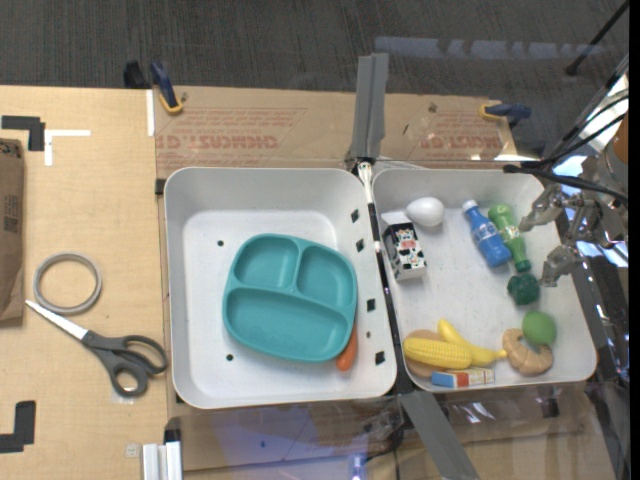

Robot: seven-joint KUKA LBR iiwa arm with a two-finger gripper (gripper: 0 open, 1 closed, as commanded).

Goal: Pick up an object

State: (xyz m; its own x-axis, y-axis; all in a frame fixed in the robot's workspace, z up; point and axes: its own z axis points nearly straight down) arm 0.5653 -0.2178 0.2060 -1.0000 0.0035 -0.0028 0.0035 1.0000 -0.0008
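We log the end effector (552, 238) at the 3 o'clock edge of the right bin (445, 180), with its two fingers spread apart and nothing between them, so the pick is not yet made. One finger sits near the top of the green bottle (508, 230), the other just beside the dark green ball (522, 288); we cannot tell whether either is touching. Candidates in the right bin: a blue bottle (487, 234) at roughly 1 o'clock, a white egg (426, 211) at 12, a small black-and-white box (406, 251) at 10, a corn cob (436, 351) and a banana (462, 341) at 6, a flat red-and-white tube (464, 377) at the 6 o'clock rim, a tan pastry (526, 355) and a light green ball (539, 328) at 5. We judge the green bottle or dark green ball the likeliest target, being nearest the fingers. Left to do: descend, close, lift. The left bin (195, 298) holds a teal divided plate (292, 299) with an orange carrot (347, 352) tucked at its 5 o'clock edge. The wooden counter (80, 168) carries scissors (100, 347) and a tape roll (67, 280) at 9 o'clock of the bins, cardboard (250, 133) clamped at 12 o'clock, and dark carpet (300, 18) beyond.
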